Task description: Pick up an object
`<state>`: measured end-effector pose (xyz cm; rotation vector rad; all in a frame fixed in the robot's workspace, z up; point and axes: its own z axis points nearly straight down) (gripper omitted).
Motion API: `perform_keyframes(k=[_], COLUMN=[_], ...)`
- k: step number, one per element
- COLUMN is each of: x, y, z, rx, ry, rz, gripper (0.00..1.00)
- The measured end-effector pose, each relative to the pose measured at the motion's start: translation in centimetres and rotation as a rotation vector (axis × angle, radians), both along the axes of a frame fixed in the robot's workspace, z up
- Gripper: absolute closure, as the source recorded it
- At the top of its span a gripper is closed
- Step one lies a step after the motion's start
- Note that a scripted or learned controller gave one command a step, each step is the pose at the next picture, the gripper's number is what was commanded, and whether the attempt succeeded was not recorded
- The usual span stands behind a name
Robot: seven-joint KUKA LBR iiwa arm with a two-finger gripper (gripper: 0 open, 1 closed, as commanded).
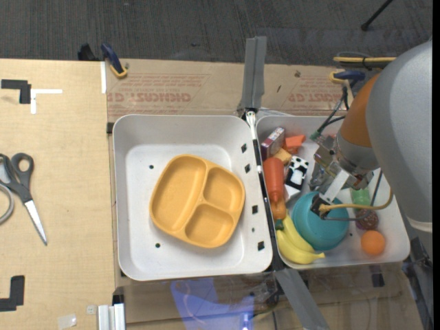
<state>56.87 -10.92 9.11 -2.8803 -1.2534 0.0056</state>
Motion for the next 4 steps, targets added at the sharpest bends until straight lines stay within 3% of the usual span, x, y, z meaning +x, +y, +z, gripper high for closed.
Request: perform_keyframes(k=[1, 2, 3, 4], x=[-0.1, 2.4, 2.3, -6.1], y=[-0.2, -6.2, -6.6, -4.9], z=[0.0, 0.1, 1.0, 0.0], rx=[-0.003, 0.029, 0.017, 0.0], ry=[0.001, 0.001, 0.001, -0.001], rz=[-0.003, 0.089, 0.09, -0.155], gripper=[0.0, 0.0, 1.0, 1.0])
